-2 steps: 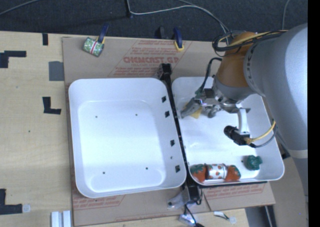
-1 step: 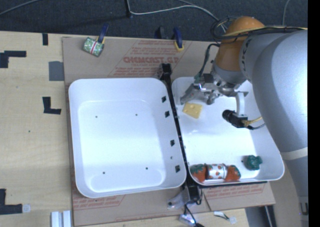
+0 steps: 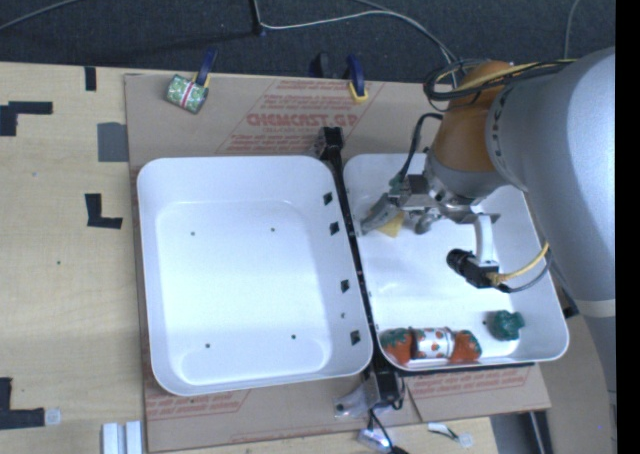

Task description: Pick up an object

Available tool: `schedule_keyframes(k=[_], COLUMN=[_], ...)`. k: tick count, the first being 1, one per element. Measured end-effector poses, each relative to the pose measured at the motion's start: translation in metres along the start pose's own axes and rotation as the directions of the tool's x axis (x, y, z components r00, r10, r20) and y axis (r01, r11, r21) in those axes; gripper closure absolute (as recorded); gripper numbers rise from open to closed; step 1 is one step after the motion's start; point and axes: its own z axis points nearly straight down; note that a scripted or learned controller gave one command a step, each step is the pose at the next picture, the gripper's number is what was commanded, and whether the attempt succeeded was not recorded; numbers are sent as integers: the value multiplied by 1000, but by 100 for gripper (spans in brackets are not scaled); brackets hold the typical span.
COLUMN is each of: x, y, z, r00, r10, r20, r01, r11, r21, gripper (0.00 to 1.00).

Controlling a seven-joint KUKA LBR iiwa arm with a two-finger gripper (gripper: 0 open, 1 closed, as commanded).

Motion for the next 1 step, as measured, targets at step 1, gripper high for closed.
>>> schedule_keyframes(k=[1], x=[2], y=[7], z=[0], r00=[1000], r10=[0], r20=[0], r01=[0], r11=[1000], r21=[0], gripper=[0])
